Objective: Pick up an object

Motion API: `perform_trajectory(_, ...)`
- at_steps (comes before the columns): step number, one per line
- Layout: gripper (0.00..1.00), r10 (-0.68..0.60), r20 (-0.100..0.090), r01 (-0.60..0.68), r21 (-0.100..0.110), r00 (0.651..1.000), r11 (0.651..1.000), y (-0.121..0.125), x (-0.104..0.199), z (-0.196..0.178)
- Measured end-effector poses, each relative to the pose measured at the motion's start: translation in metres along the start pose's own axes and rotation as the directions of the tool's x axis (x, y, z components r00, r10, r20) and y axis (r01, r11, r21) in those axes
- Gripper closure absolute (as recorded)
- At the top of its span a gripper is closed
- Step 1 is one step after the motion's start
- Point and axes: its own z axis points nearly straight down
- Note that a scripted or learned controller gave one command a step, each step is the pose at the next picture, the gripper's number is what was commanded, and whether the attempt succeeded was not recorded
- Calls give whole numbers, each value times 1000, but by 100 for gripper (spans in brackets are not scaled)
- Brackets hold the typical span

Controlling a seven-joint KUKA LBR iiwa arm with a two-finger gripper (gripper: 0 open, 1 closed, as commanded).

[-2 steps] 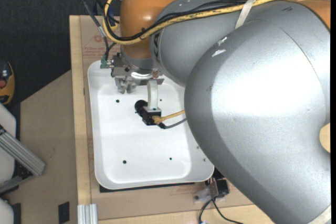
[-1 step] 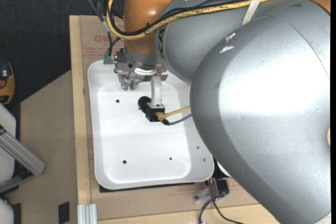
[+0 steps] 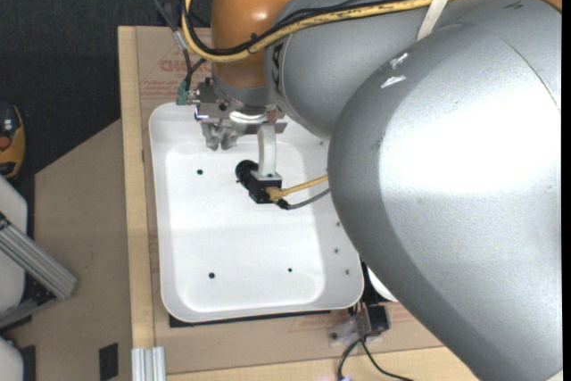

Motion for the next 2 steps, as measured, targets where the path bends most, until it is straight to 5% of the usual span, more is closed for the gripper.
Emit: perform_trajectory(2, 100, -1, -1, 1, -3, 1000, 1000, 1, 1, -20)
